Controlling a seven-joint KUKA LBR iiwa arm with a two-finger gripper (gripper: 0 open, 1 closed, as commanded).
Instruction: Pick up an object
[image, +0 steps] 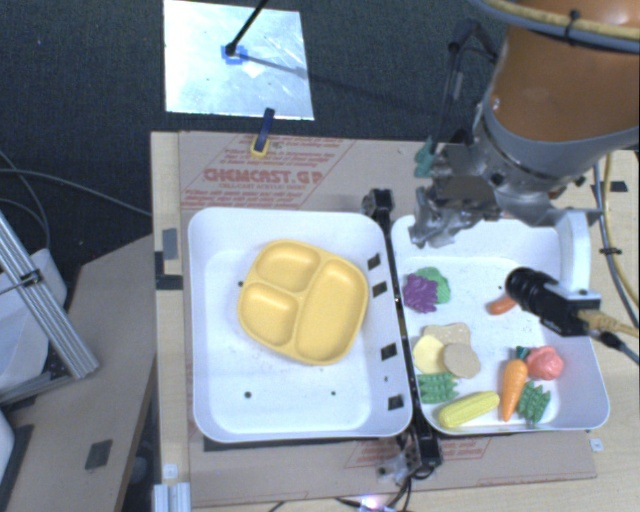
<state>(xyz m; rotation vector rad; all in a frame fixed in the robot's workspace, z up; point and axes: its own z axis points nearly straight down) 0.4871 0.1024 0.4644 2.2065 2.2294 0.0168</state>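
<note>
The right bin (598, 392) holds several toy foods. A purple grape bunch (424, 289) lies near its left wall, and a small orange piece (500, 306) lies further right. Toward the front are a beige slice (447, 335), a yellow piece (428, 352), a corn cob (469, 407), a carrot (512, 385) and a pink-red piece (545, 362). My gripper (437, 228) hangs over the bin's back left corner, behind the grapes and apart from them. I see nothing held in it.
The left bin (215, 330) bears a yellow divided plate (303, 300). A black divider (392, 300) runs between the bins. Both bins rest on cardboard (270, 172). A silver sheet (238, 60) lies behind it, and a metal frame (40, 300) stands at the far left.
</note>
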